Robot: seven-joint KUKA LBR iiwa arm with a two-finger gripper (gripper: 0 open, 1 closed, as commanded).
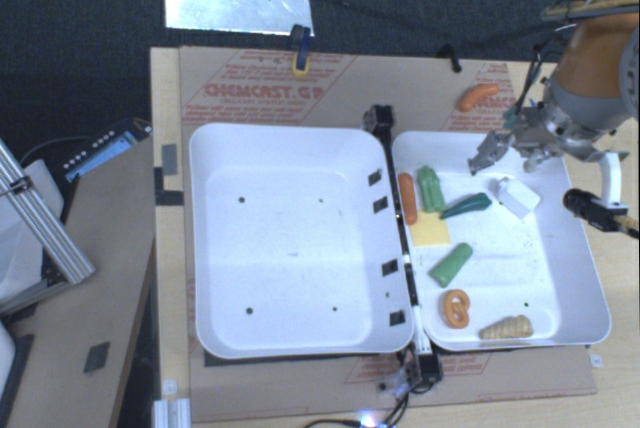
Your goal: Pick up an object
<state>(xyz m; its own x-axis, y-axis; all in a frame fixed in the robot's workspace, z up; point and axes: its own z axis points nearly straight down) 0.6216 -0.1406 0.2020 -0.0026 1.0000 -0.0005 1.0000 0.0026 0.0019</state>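
Claw (487, 159) hovers over the right bin's (575, 261) far edge near a white block (517, 196); its grip state is unclear.

You see two white plastic bins (290, 156), green pickle-shaped toys (451, 263), a flat yellow square (432, 230), an orange pretzel (455, 308), a tan cone (506, 327), and an orange hot dog (407, 197).

hand (492, 159) over right bin (575, 266) far edge | toy foods inside | left bin (290, 236)
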